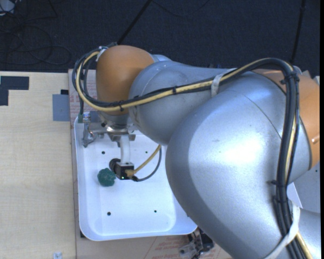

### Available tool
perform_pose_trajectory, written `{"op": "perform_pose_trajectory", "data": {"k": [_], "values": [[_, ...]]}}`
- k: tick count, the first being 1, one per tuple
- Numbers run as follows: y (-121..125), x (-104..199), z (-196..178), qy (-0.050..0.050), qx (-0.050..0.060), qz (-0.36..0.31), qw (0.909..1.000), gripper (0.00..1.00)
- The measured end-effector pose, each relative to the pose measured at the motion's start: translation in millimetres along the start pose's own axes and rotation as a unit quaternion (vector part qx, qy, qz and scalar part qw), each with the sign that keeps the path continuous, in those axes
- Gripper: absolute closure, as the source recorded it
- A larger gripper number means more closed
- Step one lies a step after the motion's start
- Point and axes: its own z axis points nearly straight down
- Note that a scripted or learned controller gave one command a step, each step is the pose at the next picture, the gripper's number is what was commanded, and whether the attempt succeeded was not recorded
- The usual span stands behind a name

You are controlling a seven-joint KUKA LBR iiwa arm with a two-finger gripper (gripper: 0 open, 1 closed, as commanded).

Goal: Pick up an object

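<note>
Bin: the white bin lies nearest us, its front rim curving along the bottom and its floor bare on this side
Green lump: the thing to pick, a small green lump, sits on the bin floor near the left wall, apart from the rim
Tool: the tool hangs over the far half of the bin, just beyond the lump and a little right of it; we cannot tell how far open it is, and we see nothing held in it
Arm: the grey arm covers the bin's right side and reaches in above it
Risk: we judge a straight drop from here would land beside the lump, not over it, and could push it against the left wall
Risk two: so close to that wall, the tool may strike the rim on its way down
Room: open floor lies in front and to the right of the lump; the left is tight, with the worktop past the wall
</note>
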Motion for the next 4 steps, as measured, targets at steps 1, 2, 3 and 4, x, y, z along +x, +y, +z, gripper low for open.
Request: {"op": "perform_pose_trajectory", "data": {"k": [1,2,3,4], "values": [[-95,0,27,-0.001,0.005,0.000,1.0000,0.00],[-90,0,-133,0.002,-0.005,-0.002,1.0000,0.00],[-31,0,-25,0.000,-0.001,-0.001,1.0000,0.00],[-66,-3,-134,0.002,-0.003,-0.002,1.0000,0.00]]}}
